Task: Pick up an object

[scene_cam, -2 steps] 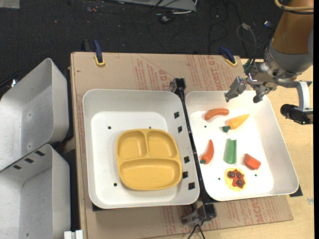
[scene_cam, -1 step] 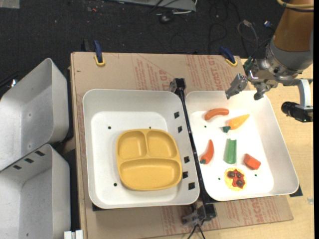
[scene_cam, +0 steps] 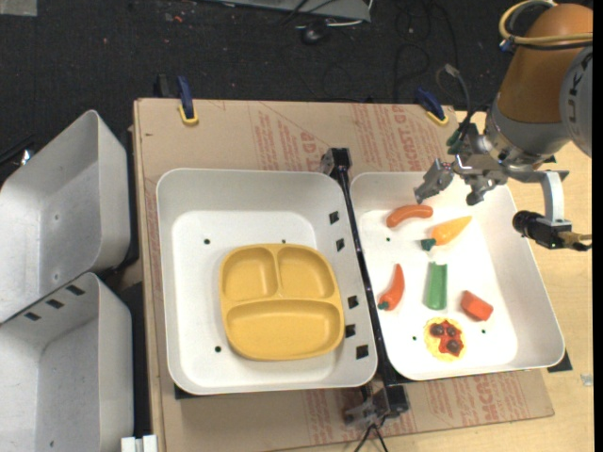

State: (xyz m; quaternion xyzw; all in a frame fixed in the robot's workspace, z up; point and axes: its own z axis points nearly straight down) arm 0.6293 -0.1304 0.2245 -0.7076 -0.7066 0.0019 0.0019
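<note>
The arm's hand (scene_cam: 459, 179) is hovering wide-fingered and empty above the right bin (scene_cam: 537, 281), apparently lining up on the sausage (scene_cam: 409, 215).

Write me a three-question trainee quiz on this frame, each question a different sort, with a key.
1. True or false: the yellow divided tray lies in the left bin.
2. Multiple choice: which item lies nearest the gripper? A) hot dog B) pizza slice C) green block
3. Fill in: the red chili pepper lies in the ___ bin.

Key: 1 true; 2 A; 3 right. The gripper hovers over the right bin's far edge, with nothing seen between its fingers.
</note>
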